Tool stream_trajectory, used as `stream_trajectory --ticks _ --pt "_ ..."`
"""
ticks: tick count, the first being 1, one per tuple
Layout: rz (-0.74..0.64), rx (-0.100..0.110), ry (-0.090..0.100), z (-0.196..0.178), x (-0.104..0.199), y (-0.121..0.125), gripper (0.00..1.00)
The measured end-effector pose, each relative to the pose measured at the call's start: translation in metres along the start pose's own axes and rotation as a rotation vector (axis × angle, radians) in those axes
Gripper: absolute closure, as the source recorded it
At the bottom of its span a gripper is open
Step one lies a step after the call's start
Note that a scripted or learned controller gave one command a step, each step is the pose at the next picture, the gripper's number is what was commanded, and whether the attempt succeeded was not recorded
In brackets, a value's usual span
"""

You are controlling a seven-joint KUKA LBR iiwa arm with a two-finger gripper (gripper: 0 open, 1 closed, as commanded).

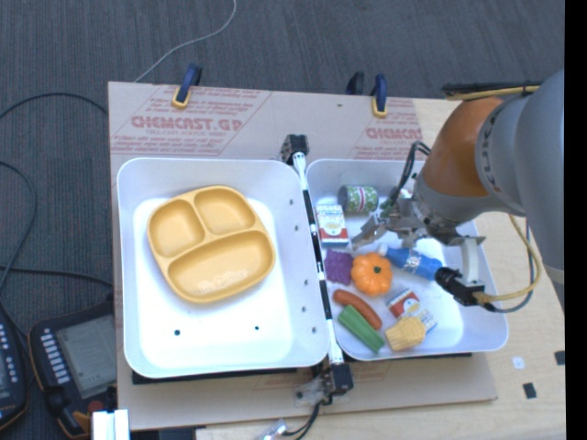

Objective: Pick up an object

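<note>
The right bin [477, 337] holds several toy items. There is a green can [359, 196], a red and white carton [331, 222], purple grapes [338, 267] and an orange pumpkin [371, 274]. A blue bottle [415, 263], a red sausage [357, 307], a green cucumber [360, 329], a corn cob [406, 335] and a small red box [401, 302] lie there too. My gripper [385, 234] hangs low over this bin, just above the pumpkin and between the carton and the blue bottle. It is open, with nothing between its fingers.
The left bin [147, 337] holds a yellow divided plate [213, 243]. A metal divider [312, 246] runs between the two bins. The grey and orange arm [477, 163] covers the right bin's far right corner. Clamps [379, 96] stand at the board's back edge.
</note>
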State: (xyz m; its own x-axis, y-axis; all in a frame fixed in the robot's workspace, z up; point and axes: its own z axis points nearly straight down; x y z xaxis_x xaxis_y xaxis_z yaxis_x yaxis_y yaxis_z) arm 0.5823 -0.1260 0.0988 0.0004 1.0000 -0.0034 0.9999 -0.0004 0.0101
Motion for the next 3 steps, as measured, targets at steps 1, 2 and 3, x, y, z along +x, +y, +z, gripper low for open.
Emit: stream_trajectory --ticks 1,2,3 --pt "0.0 0.0 0.0 -0.01 0.0 0.0 1.0" --pt "0.0 0.0 0.0 -0.009 0.0 0.0 0.0" --pt "0.002 -0.003 -0.002 0.009 0.021 -0.03 0.0"
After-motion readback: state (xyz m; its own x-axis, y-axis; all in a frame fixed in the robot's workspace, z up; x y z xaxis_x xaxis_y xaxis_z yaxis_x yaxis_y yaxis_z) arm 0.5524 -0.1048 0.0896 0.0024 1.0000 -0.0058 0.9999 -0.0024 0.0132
